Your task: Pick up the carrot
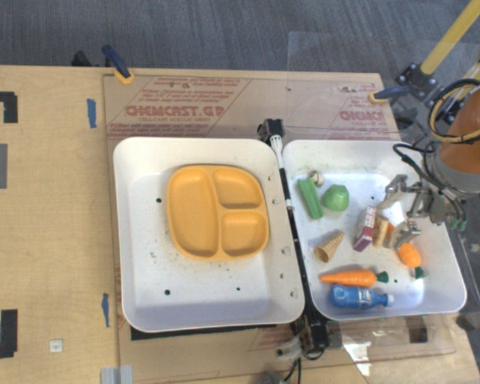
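**Tight around the carrot, open in the left bin**

I see the carrot (349, 278) hemmed in low in the right bin (444, 294): a blue bottle (358, 298) lies just below it and a cone (329, 246) sits near its upper left. Above its right end there's a bare patch of floor. Further up, a small box (366, 229), a green cylinder (310, 198) and a green ball (335, 198) crowd the middle. The left bin (136, 238) has free floor all round its yellow tray (218, 212).
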Available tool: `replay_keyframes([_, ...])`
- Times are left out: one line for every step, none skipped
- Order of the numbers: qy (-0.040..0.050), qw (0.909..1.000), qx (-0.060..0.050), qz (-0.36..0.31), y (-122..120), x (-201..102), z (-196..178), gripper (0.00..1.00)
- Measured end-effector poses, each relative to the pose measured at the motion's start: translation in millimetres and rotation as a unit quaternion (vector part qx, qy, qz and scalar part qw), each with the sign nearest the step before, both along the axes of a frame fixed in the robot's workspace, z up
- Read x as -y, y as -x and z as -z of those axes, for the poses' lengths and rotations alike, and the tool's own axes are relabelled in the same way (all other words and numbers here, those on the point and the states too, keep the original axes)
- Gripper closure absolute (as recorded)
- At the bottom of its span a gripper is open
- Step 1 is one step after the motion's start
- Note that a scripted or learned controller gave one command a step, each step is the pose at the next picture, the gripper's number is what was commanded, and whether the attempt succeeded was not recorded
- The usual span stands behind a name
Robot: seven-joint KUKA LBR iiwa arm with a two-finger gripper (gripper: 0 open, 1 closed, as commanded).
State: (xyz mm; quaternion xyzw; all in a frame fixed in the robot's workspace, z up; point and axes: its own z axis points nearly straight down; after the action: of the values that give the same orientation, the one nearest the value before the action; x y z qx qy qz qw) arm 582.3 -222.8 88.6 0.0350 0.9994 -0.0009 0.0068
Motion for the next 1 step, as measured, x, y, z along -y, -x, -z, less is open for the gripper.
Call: replay_keyframes([0.0020, 1.0000, 0.008, -0.001, -5.0, -0.4, -15.0, 1.00])
